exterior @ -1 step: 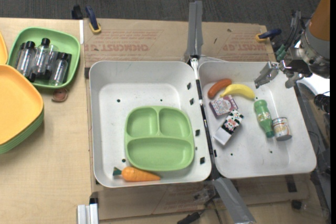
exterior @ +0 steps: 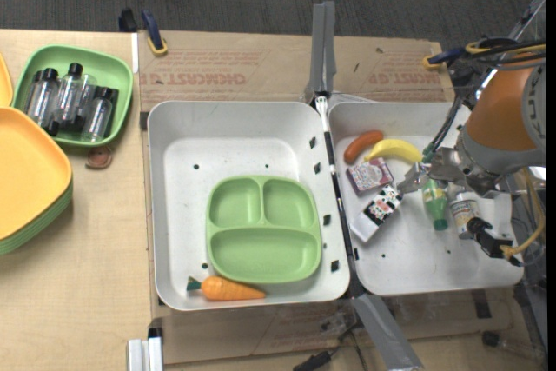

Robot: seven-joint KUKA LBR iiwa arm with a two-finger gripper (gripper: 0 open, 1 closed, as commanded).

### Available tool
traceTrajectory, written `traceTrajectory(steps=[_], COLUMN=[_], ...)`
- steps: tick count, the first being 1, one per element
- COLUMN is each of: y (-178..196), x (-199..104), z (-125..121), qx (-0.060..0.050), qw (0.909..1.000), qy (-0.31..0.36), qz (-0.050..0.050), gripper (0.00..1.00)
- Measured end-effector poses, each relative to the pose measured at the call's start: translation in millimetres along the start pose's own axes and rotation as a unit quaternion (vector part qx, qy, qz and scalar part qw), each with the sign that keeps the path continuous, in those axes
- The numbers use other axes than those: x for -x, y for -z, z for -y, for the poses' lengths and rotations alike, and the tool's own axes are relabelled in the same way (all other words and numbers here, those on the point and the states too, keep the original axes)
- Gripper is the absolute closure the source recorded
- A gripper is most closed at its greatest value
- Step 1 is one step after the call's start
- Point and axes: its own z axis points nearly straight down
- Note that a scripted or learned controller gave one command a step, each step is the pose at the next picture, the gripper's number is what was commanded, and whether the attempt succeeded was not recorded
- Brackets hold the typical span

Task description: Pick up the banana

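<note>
White bins (exterior: 174, 187) sit on cardboard above grey carpet; the gripper (exterior: 423, 174) state is unclear beside the banana (exterior: 395, 151).

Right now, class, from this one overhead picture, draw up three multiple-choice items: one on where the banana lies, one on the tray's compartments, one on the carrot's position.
1. The banana lies in:
A. the left bin
B. the right bin
C. the green tray

2. The green tray has how many compartments?
A. two
B. three
C. five

3. The carrot is:
A. lying on the bin floor
B. standing upright
C. on the tray

Answers: 1 B, it lies beside the hot dog in the right bin. 2 B, two small sections above one wide. 3 A, it lies flat beside the tray's front edge.
</note>
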Motion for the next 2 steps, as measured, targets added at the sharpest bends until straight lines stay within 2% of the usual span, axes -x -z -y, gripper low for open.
traceTrajectory(steps=[1,2], y=[8.6,86.7], x=[1.4,-8.2], z=[0.4,-44.0], qx=[-0.001,0.001], qw=[1.0,0.9999], qy=[-0.002,0.012], qz=[0.0,0.001], gripper=[1.0,1.0])
